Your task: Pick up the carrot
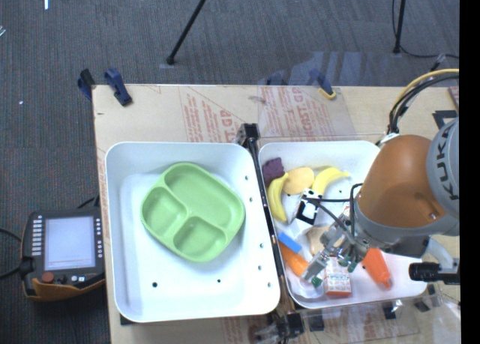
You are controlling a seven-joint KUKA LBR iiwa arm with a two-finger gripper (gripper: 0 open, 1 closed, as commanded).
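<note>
An orange carrot (295, 263) lies near the front left of the right bin (364, 149), just beside a blue piece (289, 243). My gripper (322, 264) hangs low over the bin, immediately right of the carrot's end, and the view does not show whether they touch. A second orange, tapered piece (378, 267) lies right of the gripper, partly under the arm's wrist. The orange band (401, 185) of the arm hides the bin's right middle.
Two yellow bananas (279, 194) (331, 178), a pale yellow fruit (300, 179) and a purple piece (272, 166) crowd the right bin's back. A small red and white box (337, 284) sits at its front. A green divided plate (193, 210) lies in the left bin (127, 260).
</note>
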